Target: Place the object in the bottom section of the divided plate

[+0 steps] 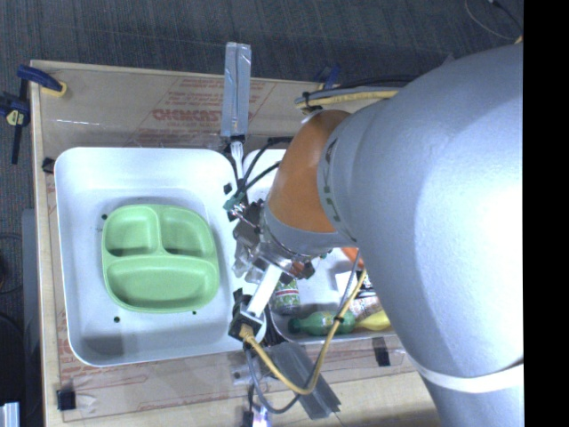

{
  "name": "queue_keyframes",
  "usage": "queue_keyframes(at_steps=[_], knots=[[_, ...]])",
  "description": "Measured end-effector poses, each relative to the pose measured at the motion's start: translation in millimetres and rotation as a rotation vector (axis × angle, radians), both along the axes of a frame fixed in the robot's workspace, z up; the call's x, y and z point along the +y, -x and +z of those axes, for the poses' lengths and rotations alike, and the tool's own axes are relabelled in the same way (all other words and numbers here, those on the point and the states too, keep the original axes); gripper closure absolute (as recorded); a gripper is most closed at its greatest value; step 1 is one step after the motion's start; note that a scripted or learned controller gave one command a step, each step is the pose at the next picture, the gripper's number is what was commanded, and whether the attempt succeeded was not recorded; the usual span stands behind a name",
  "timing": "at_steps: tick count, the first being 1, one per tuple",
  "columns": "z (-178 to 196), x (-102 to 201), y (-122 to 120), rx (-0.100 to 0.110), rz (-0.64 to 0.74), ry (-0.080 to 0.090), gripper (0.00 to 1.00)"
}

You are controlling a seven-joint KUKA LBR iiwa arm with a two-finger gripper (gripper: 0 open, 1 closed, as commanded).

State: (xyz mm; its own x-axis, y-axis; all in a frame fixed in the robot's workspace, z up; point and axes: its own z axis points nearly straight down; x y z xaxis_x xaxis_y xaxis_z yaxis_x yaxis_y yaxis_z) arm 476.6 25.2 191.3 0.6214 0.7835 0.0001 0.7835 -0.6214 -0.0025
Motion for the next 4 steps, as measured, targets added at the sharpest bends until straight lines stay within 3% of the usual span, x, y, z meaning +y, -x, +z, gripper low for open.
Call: queue_keyframes(at_steps=[1,2,3,4], knots=[[6,103,-1,0.003,-0.019,0.000,1.00],[165,126,-42,0.000,-0.184,0.000,1.00],[28,123,2,0.007,-0.177,0.002,1.00],[24,170,2,0.004,-0.225,0.003,1.00]])
